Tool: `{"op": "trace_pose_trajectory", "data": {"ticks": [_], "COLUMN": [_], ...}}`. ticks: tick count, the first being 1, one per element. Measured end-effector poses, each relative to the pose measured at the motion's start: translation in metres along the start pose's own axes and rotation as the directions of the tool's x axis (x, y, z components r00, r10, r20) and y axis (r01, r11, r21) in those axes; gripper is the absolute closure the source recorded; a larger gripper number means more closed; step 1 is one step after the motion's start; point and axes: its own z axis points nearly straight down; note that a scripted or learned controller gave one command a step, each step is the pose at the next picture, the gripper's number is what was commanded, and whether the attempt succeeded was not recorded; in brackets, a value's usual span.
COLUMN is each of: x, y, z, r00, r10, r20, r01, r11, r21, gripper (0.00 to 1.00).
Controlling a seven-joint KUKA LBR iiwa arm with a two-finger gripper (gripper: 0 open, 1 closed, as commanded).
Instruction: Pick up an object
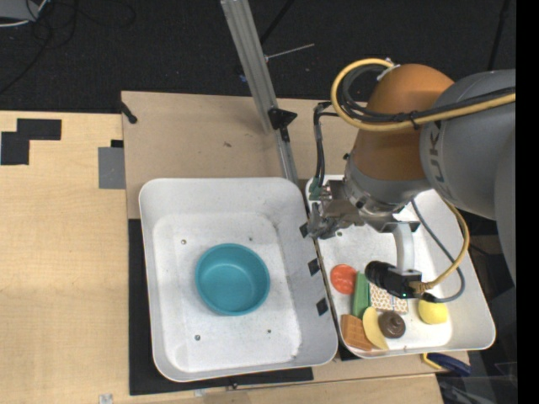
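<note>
The right bin (472, 331) holds a cluster of small things at its near end. Among them are a red-orange round piece (343, 278), a green stick (361, 295), a yellow lemon-like fruit (433, 311), a brown round piece (392, 324) and a tan bread-like piece (357, 336). A teal bowl (232, 279) sits upright in the middle of the left bin (168, 217). My gripper (322, 220) hangs over the right bin's left wall, beyond the cluster, under the grey wrist and orange band. Nothing is visibly held.
A metal rail (257, 66) slants from the far edge down to the gap between the bins. Black clips (314, 267) line the divide between the two bins. The wooden bench (59, 251) stretches to the left.
</note>
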Motion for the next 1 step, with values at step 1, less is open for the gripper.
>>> {"op": "trace_pose_trajectory", "data": {"ticks": [1], "x": [0.0561], "y": [-0.0022], "z": [-0.0050], "r00": [1.000], "r10": [0.000], "r20": [0.000], "r01": [0.000], "r11": [1.000], "r21": [-0.002], "gripper": [1.00]}}
